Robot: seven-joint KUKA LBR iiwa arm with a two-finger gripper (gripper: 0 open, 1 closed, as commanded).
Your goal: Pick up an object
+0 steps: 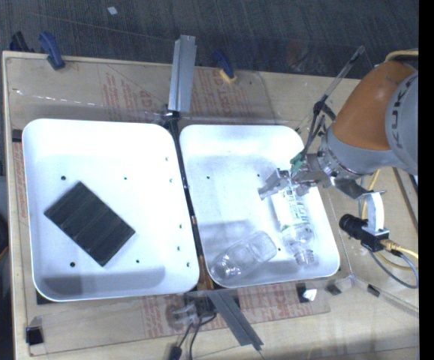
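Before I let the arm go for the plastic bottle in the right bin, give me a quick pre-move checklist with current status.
1. Gripper over the right bin: ok, it sits at the bin's right side.
2. Gripper near the clear plastic bottle: ok, just above the bottle's upper end.
3. Bottle held: not ok, nothing shows between the fingers.
4. Bottle lying free: ok, apart from the clear cup to its left.
5. Finger opening: cannot tell.
6. Dark flat pad out of the way: ok, in the left bin.
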